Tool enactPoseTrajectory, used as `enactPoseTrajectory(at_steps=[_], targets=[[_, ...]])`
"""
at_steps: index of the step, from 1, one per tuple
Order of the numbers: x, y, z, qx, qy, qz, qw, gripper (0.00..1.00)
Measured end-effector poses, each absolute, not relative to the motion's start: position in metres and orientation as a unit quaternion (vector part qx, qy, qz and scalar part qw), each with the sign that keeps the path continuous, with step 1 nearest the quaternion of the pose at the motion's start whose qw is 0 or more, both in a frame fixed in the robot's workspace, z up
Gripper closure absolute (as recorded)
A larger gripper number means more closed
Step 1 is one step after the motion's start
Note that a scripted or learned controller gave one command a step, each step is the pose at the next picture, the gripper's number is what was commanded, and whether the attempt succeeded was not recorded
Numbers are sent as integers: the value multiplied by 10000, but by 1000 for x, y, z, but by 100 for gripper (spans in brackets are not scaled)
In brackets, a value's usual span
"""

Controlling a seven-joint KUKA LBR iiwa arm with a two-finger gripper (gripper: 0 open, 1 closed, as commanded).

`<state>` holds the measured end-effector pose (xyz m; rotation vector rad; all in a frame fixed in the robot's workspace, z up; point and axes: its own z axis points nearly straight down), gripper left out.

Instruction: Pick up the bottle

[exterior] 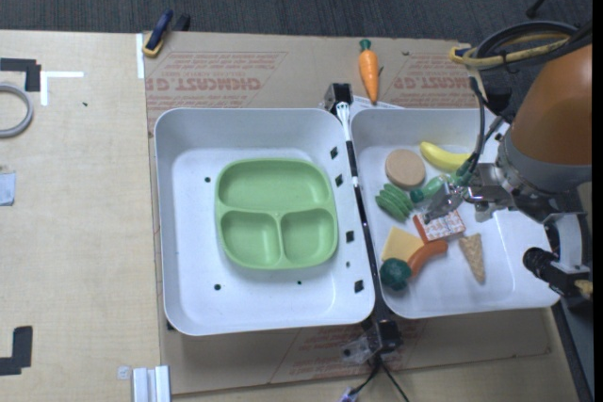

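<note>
The cardboard sheet (247,75) under the two bins carries red printed lettering, seen upside down, behind the left bin and again behind the right one; it looks like "CHEMAST" followed by "G.P.", though the letters are too small to be sure. A small red-and-white label (441,226) in the right bin is unreadable.

A: Camera placement?
B: One fixed camera above the bench (75,202) — looks down at a slant, mid-range, left bin (179,231) and right bin (509,292) both in frame.
A: Arm side?
B: Arm (556,122) enters from view's right — far floor along the top.
</note>
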<state>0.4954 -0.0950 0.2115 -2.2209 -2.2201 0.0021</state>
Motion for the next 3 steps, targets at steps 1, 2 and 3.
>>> enactPoseTrajectory(at_steps=[1,2,3], targets=[[496,-95,221,-7078,-7065,10,5,100],[477,-9,192,-7537,-6572,11,9,100],[477,74,192,-8079,-5893,10,2,100]])
